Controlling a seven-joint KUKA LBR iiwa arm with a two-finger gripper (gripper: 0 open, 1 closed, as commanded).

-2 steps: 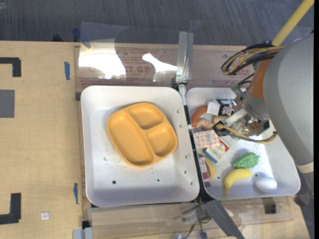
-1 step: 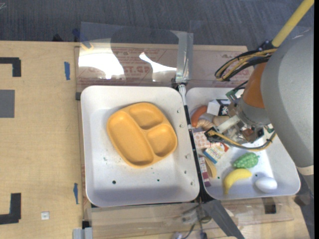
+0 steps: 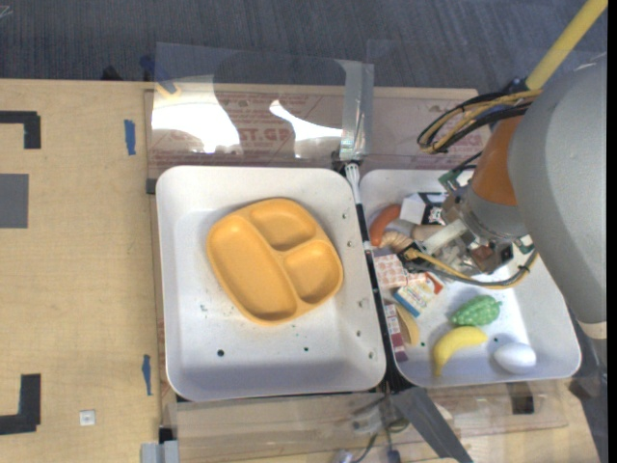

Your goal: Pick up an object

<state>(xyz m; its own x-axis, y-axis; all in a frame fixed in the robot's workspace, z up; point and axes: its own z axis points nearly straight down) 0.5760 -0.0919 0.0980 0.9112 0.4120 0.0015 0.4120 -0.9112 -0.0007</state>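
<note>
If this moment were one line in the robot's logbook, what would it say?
arm: low over right bin | gripper: among clutter, grasp unclear | banana, green item, white egg: lying loose | left bin: yellow divided plate

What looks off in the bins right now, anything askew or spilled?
Nothing spilled or damaged. The yellow divided plate sits skewed in the left bin. The right bin is cluttered: packets overlap by the divider, with a banana and green object loose.

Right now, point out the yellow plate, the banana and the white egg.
yellow plate (image 3: 275, 258), camera view, centre ridge.
banana (image 3: 457, 343), camera view, middle of its curve.
white egg (image 3: 515, 357), camera view, top of shell.
</note>
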